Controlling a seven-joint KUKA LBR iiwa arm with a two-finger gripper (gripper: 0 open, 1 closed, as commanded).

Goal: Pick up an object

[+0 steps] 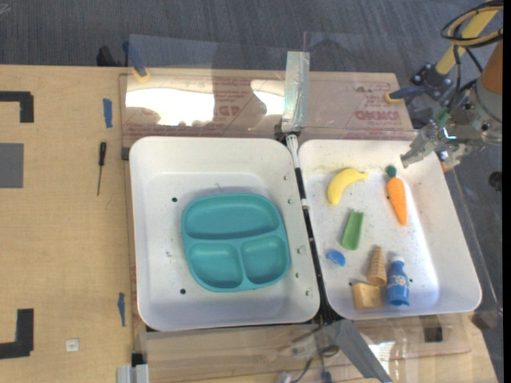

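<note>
Claw [431, 145] and wrist sit at the upper right, over the far right corner of the right bin, with most of the arm cut off by the picture's edge. Two pale prongs show there, one angled toward the bin's rim, but the metal parts blur together, so whether they stand apart or together cannot be told. Nothing visible sits between them. Yellow and black cables [471, 26] loop above the wrist and run out of view.

Within the shallow white right bin [459, 250] lie all the loose objects. A yellow plastic banana [345, 183] rests near the far left, and an orange toy carrot with a green top [396, 196] lies just right of it, nearest the claw yet apart from it. A green rectangular block [352, 229] sits near the middle, tilted. A small blue piece [335, 257] lies near the left wall; its shape is too small to make out. Toward the near edge, a tan cone-shaped toy [375, 265], a tan cup-like piece [366, 294] and a blue bottle with a white cap [397, 282] crowd together, touching or nearly so.

The shallow white left bin [152, 214] holds a teal plastic plate with three compartments [235, 240], lying flat in its middle.
</note>
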